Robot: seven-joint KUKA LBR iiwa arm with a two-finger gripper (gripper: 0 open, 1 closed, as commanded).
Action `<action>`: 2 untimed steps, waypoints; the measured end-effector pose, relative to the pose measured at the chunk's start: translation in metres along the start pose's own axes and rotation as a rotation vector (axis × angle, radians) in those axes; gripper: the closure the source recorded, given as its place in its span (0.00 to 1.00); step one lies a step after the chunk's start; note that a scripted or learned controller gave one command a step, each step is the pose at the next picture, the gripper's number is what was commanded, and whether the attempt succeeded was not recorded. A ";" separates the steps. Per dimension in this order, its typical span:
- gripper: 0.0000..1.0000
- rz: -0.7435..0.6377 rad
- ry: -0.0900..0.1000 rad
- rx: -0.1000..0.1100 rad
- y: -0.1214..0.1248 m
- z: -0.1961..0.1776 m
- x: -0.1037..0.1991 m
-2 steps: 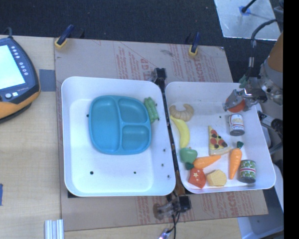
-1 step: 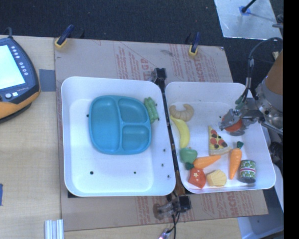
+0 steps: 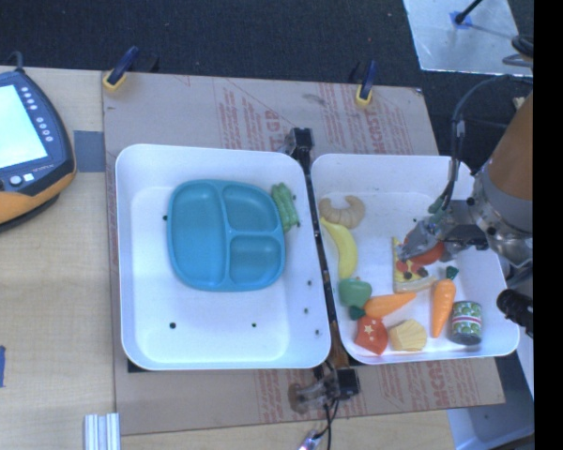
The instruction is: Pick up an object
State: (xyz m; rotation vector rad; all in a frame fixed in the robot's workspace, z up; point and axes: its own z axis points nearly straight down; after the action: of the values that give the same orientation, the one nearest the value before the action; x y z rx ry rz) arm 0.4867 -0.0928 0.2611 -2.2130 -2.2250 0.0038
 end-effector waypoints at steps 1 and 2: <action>1.00 -0.001 -0.001 0.001 -0.010 0.001 0.013; 1.00 -0.001 -0.001 0.001 -0.010 -0.001 0.040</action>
State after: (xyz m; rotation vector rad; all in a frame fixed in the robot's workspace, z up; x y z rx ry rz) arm 0.4766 -0.0527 0.2621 -2.2115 -2.2266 0.0055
